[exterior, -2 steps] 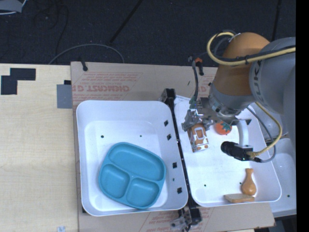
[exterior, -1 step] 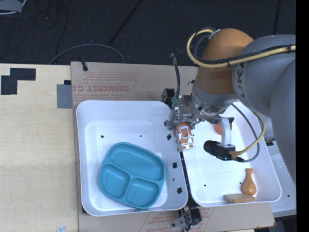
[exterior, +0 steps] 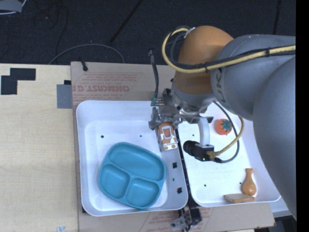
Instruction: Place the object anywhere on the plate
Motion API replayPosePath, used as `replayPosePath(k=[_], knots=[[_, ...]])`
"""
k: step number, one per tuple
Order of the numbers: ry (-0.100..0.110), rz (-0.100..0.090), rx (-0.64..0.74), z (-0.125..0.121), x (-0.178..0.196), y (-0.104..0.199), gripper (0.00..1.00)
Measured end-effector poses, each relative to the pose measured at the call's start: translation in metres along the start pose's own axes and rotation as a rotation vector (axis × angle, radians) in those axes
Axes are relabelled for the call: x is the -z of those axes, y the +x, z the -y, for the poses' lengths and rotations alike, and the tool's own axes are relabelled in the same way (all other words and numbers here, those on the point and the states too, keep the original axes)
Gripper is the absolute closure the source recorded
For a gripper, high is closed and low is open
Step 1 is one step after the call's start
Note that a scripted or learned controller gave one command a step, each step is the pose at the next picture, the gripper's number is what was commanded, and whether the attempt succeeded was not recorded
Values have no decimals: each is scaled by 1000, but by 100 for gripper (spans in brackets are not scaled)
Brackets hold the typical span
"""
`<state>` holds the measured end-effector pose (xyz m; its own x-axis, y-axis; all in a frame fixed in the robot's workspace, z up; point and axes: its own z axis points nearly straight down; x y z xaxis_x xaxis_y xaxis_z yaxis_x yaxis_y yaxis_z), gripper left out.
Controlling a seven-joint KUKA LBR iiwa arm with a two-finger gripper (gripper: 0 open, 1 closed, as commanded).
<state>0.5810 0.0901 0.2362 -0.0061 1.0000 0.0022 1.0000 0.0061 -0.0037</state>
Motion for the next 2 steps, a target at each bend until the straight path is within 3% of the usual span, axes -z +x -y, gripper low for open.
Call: replayPosePath(k=[1, 2], knots=[[0, 1, -1, 8, 1, 49, 100], [1, 3, -3, 8, 1, 47, 0]])
